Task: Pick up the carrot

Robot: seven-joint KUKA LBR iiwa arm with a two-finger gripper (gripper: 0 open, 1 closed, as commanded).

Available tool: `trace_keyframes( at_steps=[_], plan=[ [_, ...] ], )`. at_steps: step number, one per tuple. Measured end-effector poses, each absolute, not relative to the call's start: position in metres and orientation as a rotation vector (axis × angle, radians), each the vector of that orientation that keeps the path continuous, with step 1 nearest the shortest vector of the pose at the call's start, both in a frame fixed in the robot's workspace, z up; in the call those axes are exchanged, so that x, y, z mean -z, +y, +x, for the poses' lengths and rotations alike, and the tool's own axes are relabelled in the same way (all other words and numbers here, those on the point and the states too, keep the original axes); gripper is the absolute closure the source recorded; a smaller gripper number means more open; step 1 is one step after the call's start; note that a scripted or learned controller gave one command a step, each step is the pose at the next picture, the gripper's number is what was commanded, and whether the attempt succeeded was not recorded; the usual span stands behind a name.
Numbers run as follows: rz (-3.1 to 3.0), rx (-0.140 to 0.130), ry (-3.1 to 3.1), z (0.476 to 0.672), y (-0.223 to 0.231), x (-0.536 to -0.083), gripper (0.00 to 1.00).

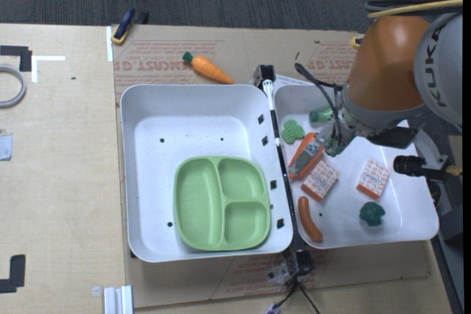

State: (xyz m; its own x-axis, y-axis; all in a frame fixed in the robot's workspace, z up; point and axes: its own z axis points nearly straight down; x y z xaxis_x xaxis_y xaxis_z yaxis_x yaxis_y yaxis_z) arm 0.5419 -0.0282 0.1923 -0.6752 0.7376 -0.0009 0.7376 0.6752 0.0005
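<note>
Camera view: gripper (pixel 333 145) low in right bin (pixel 412 228), at a carrot-like piece (pixel 302 152); finger state cannot be told. Carrot (pixel 208 68) lies beyond left bin's (pixel 147 158) far edge.

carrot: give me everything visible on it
The carrot is a small toy-like piece with a smooth orange body tapering to a point and a green stub at its top. It lies flat on the brown cardboard behind the left bin, outside both bins, pointed end toward the right. Nothing else touches it.
</note>
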Motion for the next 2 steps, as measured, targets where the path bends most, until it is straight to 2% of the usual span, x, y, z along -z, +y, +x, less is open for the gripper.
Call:
trace_keyframes(
  at_steps=[1, 2],
  plan=[
    [1.158, 0.0, 2.919, 0.545, 0.026, -0.192, 0.0],
    [0.947, 0.0, 2.992, 0.621, 0.014, -0.23, 0.0]
  ],
)
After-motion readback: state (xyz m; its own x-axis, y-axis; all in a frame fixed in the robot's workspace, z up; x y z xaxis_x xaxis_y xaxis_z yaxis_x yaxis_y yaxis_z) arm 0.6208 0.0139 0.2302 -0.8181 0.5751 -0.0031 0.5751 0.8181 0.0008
